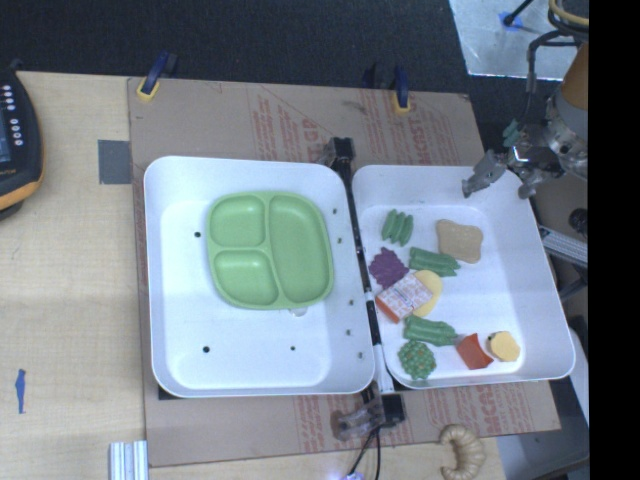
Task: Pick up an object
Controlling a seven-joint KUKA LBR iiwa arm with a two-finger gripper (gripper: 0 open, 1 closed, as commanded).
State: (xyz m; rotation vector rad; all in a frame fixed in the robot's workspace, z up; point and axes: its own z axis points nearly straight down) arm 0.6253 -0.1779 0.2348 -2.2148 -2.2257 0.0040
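My gripper [503, 180] hangs over the far right corner of the right bin [530, 278], its two fingers spread open with nothing between them. Below it in that bin lie several toy foods: a tan bread slice [459, 240], green pea pods [397, 227], a green bean [433, 261], purple grapes [387, 266], a red-and-white packet [404, 295], a yellow piece [429, 288], a green pepper [429, 330], broccoli [417, 360], a red block [473, 351] and a yellow-orange round piece [503, 346].
The left bin [180, 358] holds a green divided plate [270, 249]. Blue and yellow clamps [401, 90] pin the cardboard at the back. A tan curled object [463, 450] lies on the bench in front of the right bin. A pendant [15, 138] sits far left.
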